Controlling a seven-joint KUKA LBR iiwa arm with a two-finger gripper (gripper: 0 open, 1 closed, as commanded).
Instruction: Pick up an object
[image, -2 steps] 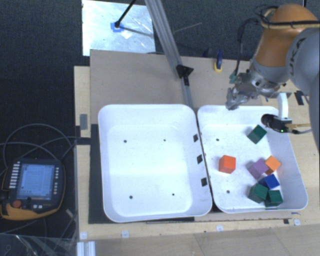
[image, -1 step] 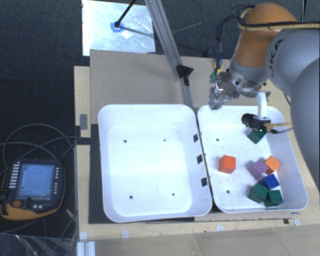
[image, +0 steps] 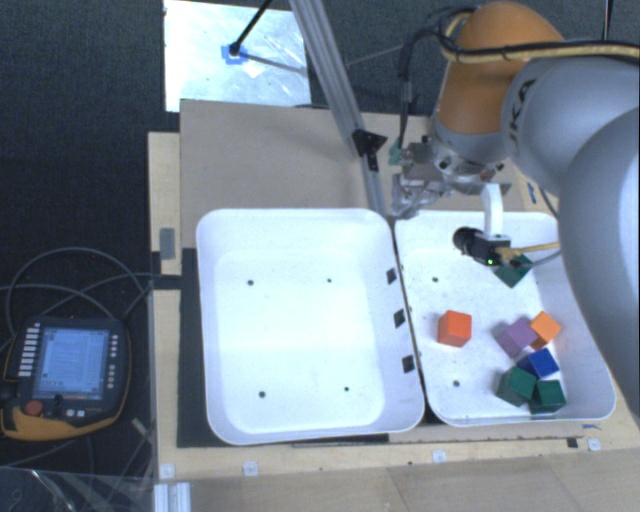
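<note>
Progress looks slight: the grey gripper (image: 408, 198) hangs over the shallow white right bin's (image: 440, 272) far rim, grip state unreadable, the small orange cube (image: 454, 327) lying unlifted.

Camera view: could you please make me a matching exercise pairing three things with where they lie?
Things:
1. large orange cube
2. blue block
3. handheld screen unit

Places:
A. left of both bins
B. against the green blocks
C. standing apart in the right bin, nearest the left bin

Pairs: 1-C, 2-B, 3-A.
</note>
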